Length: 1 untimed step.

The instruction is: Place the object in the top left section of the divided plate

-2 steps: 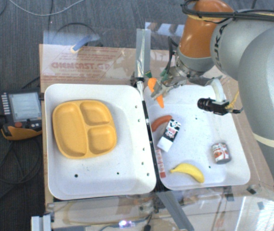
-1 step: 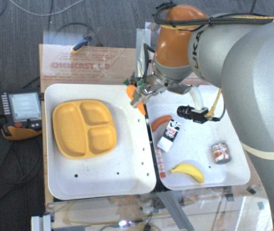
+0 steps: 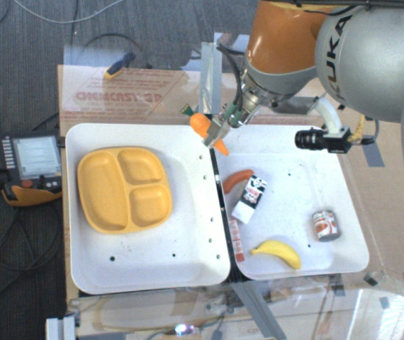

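A yellow divided plate (image 3: 101, 190) lies in the left bin (image 3: 152, 261), with one large section on its left and two smaller ones on its right. An orange toy carrot (image 3: 202, 125) with a green top hangs above the wall between the two bins, near their back edge. My gripper (image 3: 217, 129) reaches down from the upper right and is shut on the carrot, whose orange body sticks out on both sides of the fingers. The carrot is to the right of the plate and well apart from it.
The right bin (image 3: 344, 190) holds a red sausage (image 3: 238, 179), a white carton (image 3: 250, 194), a banana (image 3: 276, 253) and a small can (image 3: 324, 224). A handheld pendant (image 3: 28, 163) lies left of the bins. Cardboard (image 3: 117, 98) lies behind them.
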### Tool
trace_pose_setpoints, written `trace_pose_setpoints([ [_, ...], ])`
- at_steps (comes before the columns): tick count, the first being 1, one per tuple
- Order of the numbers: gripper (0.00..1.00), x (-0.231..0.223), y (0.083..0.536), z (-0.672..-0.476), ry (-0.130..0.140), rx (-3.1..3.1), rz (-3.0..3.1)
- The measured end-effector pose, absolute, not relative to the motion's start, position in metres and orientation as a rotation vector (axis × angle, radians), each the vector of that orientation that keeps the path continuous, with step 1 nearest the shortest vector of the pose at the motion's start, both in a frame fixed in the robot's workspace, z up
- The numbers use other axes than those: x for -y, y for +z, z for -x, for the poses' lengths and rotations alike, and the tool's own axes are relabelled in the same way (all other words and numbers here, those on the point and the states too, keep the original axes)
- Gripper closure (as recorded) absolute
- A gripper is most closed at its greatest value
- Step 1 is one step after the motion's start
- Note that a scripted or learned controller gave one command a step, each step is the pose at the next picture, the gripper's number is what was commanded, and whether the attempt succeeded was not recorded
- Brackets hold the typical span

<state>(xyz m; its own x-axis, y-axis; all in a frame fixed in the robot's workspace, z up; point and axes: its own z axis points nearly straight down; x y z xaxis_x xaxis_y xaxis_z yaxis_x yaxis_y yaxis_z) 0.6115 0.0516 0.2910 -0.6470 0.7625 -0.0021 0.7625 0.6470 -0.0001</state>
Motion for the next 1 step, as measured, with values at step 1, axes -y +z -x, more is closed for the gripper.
trace_pose_setpoints([
  [1,1.00,-0.1067,0.2390,-0.6030,-0.001,-2.926,-1.146],
])
